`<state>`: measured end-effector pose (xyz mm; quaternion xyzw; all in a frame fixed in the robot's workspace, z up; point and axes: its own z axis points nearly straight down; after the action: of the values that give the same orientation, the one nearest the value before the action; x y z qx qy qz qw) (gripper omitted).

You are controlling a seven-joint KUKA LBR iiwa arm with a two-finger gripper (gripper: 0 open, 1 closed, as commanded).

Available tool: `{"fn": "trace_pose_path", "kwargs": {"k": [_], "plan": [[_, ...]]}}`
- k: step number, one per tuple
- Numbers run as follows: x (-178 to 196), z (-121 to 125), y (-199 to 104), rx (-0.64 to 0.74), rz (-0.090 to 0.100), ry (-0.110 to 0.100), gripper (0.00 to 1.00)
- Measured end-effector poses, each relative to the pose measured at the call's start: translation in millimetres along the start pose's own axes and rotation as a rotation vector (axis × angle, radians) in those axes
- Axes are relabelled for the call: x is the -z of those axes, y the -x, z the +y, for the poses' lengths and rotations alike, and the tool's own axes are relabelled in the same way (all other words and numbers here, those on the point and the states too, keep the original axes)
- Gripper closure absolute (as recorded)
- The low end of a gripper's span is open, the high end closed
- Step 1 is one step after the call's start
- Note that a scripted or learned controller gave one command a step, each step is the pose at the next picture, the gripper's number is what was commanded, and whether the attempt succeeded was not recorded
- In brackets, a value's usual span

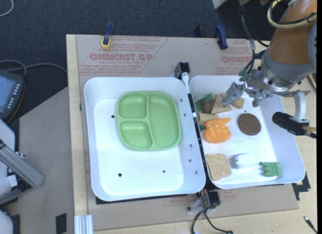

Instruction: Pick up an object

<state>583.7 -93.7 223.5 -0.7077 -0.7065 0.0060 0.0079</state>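
The orange toy carrot is lying in the right bin, long axis roughly level, tip pointing right. The gripper is hovering above it, fingers spread apart, holding nothing.

Green tray, orange toy, brown disc (bins white).

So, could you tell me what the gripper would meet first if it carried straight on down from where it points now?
Probably the tan food piece at the back of the right bin. The gripper sits just above it, though depth is unclear.
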Motion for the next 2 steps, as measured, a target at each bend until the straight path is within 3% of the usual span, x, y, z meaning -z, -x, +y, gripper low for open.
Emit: {"fn": "trace_pose_path", "kwargs": {"k": [1,2], "plan": [[6,2,0,0.002,-0.001,0.012,0.00],[-48,-4,7,0.001,0.000,0.005,0.00]]}}
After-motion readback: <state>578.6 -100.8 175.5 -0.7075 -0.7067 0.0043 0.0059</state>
